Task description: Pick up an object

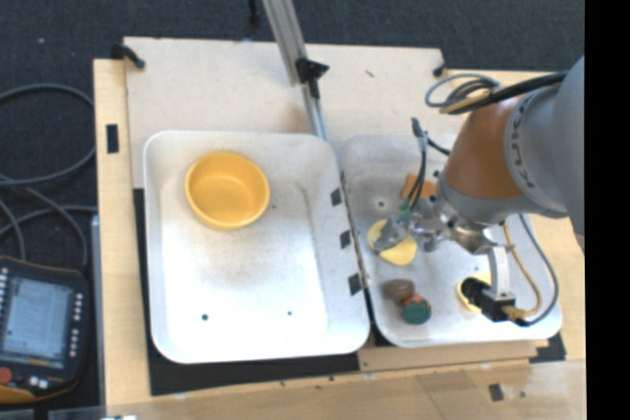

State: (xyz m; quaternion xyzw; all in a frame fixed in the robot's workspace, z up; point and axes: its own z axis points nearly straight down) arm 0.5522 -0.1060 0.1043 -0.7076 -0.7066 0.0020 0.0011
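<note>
**Camera view: gripper low in the right bin, over the pale yellow piece**

In the left bin (167, 310) I see a yellow bowl (227, 189) sitting upright, well apart from the work. The right bin (369, 162) holds a pale yellow object (398, 253), a brown lump (398, 289) touching a green piece (416, 311), and an orange item (413, 185) partly behind cables. My arm (497, 157) reaches in from the right, wrist bent down; the gripper (402, 228) sits at the pale yellow object. I cannot tell its state or hold.
</note>
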